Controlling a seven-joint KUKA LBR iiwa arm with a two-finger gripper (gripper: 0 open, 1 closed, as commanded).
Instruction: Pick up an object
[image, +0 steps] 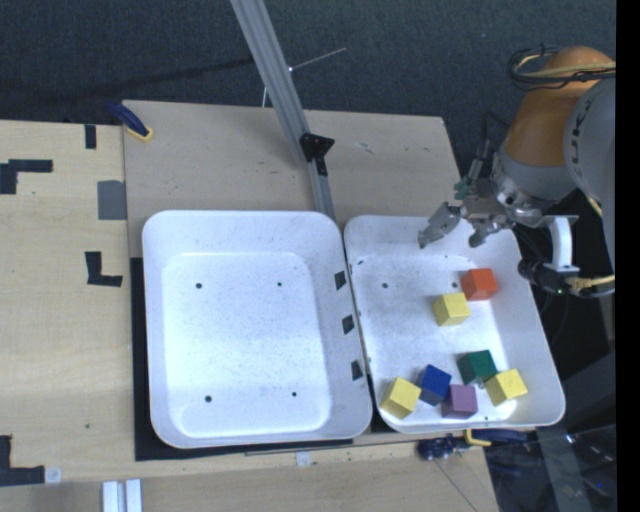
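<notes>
Right white bin holds seven small coloured cubes near its front-right corner; the spread-fingered, unladen gripper hovers over its back edge.

Even, moderately bright light from overhead; the white bins glare slightly. Shadows are soft and faint. The whole picture is grainy and mildly blurred.

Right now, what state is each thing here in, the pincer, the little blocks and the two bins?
pincer: open, holding nothing, above the right bin's far edge
orange block: loose in the right bin
yellow block: loose, beside the orange one
green block, blue block, purple block and two more yellow blocks: clustered at the near end
right bin: holds all the blocks
left bin: holds no blocks
</notes>
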